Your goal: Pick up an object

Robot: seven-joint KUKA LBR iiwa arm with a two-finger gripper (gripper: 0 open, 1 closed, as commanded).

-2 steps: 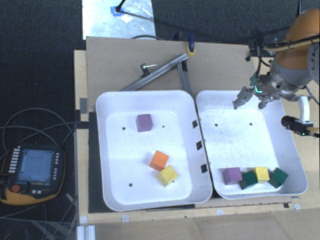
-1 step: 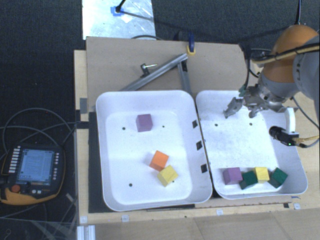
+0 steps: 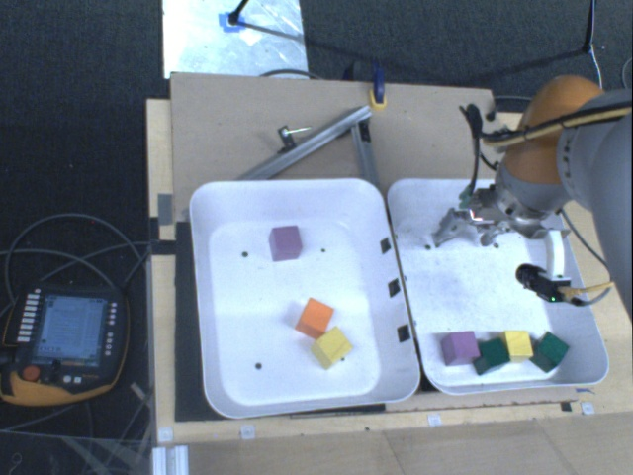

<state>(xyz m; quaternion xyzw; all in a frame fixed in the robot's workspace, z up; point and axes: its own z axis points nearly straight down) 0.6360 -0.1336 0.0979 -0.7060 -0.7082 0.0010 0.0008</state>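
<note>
In the left bin lie a purple cube near the back and, toward the front, an orange cube touching a yellow cube. Along the front wall of the right bin sit a purple cube, a dark green cube, a yellow cube and another green cube. My gripper hangs over the bare back part of the right bin, open, with nothing between its fingers. It is well away from the row of cubes.
The grey arm with its orange band reaches in at the upper right. A black cable fitting hangs below the wrist. A metal bar lies on the cardboard behind the bins. A teach pendant rests on the floor at left.
</note>
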